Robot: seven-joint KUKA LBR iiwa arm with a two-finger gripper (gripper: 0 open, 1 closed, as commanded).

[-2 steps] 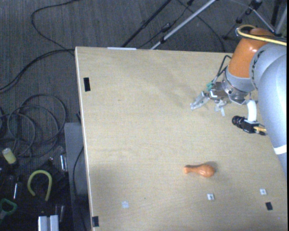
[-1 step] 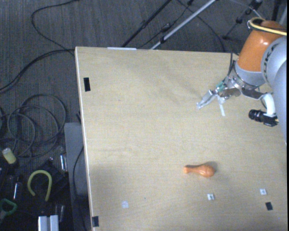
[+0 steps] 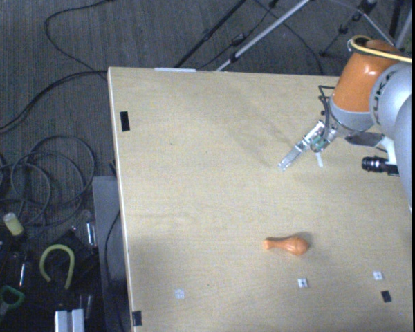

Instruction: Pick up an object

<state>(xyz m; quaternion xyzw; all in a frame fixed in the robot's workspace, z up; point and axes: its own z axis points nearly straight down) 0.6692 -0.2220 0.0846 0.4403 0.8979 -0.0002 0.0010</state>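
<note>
One orange pear-shaped object is seen lying on the bare tan bench surface, in the lower right of the frame, its narrow end pointing left. The gripper is seen in the upper right, well apart from the object, angled down to the left. Whether it is released or clenched cannot be told. Nothing is seen grasped.
</note>
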